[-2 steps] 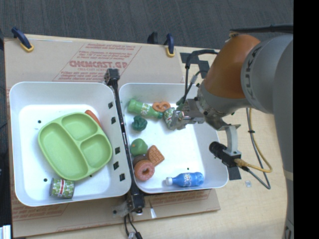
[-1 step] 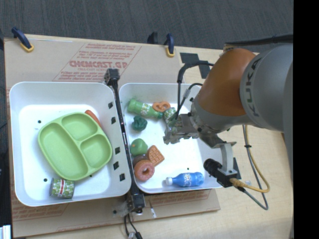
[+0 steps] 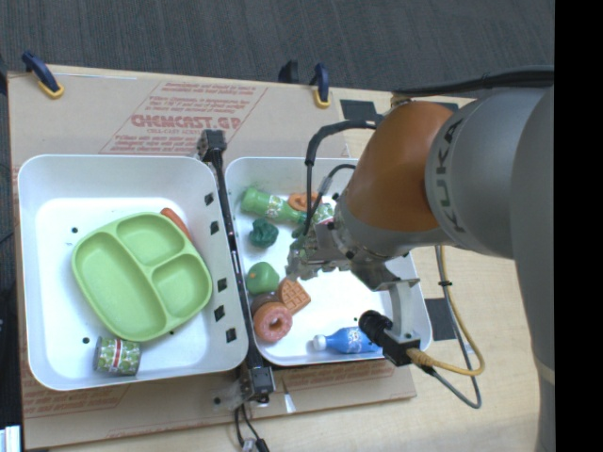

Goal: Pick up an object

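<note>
Grey arm of mine hangs over the right bin, hiding my gripper's state; I cannot tell it. Just below sits a waffle; next, descend.

The scene is lit evenly and fairly brightly from above, and no hard-edged shadows are cast. A soft shadow is thrown beneath the arm onto the floor of the right bin, just below and beside the gripper. The white walls of the left bin, well to the left of the gripper, are rendered bright but not blown out. A mild sheen is seen on the orange band just to the right of the gripper. Focus is held moderately across the bench; fine detail is softened throughout, and small objects near the gripper are slightly smeared. The dark floor above is reproduced with visible grain.
</note>
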### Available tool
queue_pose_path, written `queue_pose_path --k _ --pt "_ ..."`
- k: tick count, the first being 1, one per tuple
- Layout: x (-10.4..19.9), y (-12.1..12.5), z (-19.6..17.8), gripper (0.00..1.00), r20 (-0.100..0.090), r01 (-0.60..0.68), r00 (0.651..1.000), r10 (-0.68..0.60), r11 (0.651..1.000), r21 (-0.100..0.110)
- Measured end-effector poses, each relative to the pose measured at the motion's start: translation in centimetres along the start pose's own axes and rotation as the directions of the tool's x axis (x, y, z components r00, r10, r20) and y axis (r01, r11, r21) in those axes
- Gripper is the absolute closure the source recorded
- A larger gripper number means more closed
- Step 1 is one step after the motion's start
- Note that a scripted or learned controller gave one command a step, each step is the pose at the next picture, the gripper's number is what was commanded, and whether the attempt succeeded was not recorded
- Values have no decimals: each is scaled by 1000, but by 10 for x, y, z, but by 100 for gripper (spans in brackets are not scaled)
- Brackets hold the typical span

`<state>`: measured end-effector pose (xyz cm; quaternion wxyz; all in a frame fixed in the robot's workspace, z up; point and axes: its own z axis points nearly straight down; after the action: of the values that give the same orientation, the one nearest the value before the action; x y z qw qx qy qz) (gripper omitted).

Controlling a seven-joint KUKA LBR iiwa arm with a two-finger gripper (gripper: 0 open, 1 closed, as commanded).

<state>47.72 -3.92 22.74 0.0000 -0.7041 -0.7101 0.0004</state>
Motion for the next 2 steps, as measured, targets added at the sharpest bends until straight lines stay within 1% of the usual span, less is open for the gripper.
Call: queue_pose_path --k 1,2 --pt "22 25 5 100 0 0 1000 0 1000 0" --pt "22 25 5 0 0 0 1000 0 1000 0"
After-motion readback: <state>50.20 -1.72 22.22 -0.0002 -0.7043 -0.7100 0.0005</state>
